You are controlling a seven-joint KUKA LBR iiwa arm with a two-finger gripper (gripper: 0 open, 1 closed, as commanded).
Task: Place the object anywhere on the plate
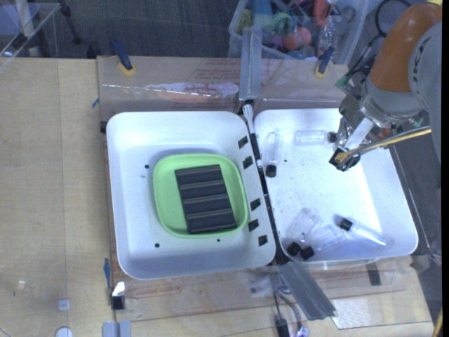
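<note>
A green square plate lies in the middle of the left white bin. A black ribbed block rests flat on the plate, covering most of its centre. My gripper hangs over the upper right part of the right bin, far from the plate. I see nothing held under it.
Several clear plastic vials with black caps lie in the right bin: one near the divider, one at the back, one and a crumpled one at the front. A box of colourful toys stands behind the bins.
</note>
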